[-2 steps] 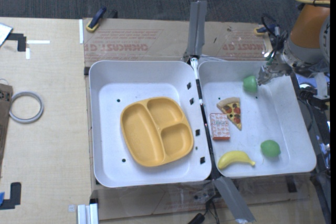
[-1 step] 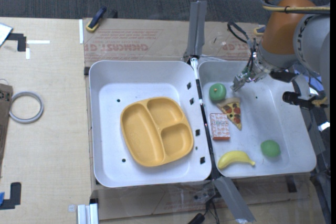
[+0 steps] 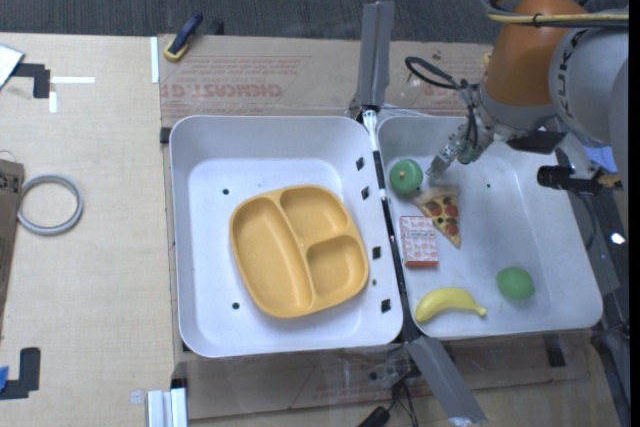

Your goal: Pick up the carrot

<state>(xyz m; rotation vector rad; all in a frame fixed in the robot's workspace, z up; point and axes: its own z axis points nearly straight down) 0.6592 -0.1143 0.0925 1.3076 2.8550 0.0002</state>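
Note:
My gripper [image 3: 443, 163] reaches down into the back left part of the right bin [image 3: 545, 215]. Its tip sits just right of a green round fruit [image 3: 405, 177] and just above a pizza slice toy [image 3: 442, 214]. The grey arm with its orange band [image 3: 530, 55] comes in from the upper right and hides part of the bin's back wall. I see nothing orange and carrot-shaped among the items lying in the open.
The right bin also holds a red and white box [image 3: 419, 242], a banana [image 3: 449, 303] and a green ball [image 3: 516, 283]. A yellow divided tray [image 3: 298, 250] lies in the left bin [image 3: 200, 215]. A tape roll [image 3: 48, 204] rests on the bench at left.

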